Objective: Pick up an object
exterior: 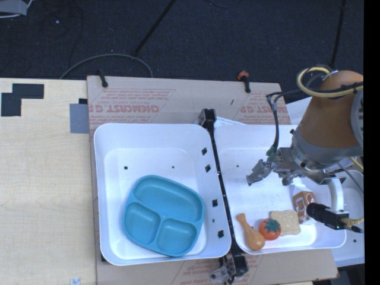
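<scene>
Toys cluster at the near edge of the right bin [249, 153] while the gripper [259, 174] hangs above its bare middle.

A tan drumstick [252, 233], a red tomato [270, 229] and a slice of toast [286, 222] lie touching in a row along that near wall, with a brown-and-white item [303, 203] just beyond the toast. The gripper sits apart from all of them, up and to the left, nothing between its fingers; whether they are spread or pressed together cannot be told. In the left bin [113, 141] rests a blue divided plate [162, 214].
</scene>
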`<move>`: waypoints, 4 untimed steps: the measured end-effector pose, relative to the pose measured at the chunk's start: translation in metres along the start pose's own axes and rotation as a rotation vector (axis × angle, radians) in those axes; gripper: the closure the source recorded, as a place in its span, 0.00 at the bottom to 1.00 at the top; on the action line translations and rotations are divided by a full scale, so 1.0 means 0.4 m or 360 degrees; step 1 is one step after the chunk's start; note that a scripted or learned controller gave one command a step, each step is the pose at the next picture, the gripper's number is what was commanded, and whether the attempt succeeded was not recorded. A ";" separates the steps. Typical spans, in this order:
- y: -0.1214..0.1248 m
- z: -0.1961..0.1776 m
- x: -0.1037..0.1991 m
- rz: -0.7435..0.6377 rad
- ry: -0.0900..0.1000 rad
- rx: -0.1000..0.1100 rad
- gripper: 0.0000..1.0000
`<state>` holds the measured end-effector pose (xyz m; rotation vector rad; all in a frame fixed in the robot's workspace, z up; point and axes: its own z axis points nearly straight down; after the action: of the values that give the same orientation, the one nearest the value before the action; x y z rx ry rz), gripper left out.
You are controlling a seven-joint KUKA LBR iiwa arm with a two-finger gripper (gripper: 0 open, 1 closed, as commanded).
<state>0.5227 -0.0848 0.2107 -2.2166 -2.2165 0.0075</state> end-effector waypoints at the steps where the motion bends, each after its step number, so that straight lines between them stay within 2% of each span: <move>1: 0.018 0.120 0.009 0.0000 0.0000 0.0001 0.00; 2: 0.020 0.229 0.012 0.0002 0.0001 0.0001 0.00; 3: 0.021 0.198 0.007 0.0013 0.0001 -0.0003 1.00; 4: 0.042 0.082 -0.001 -0.0001 -0.0002 -0.0016 1.00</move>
<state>0.5393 -0.0850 0.1780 -2.2216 -2.2228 -0.0017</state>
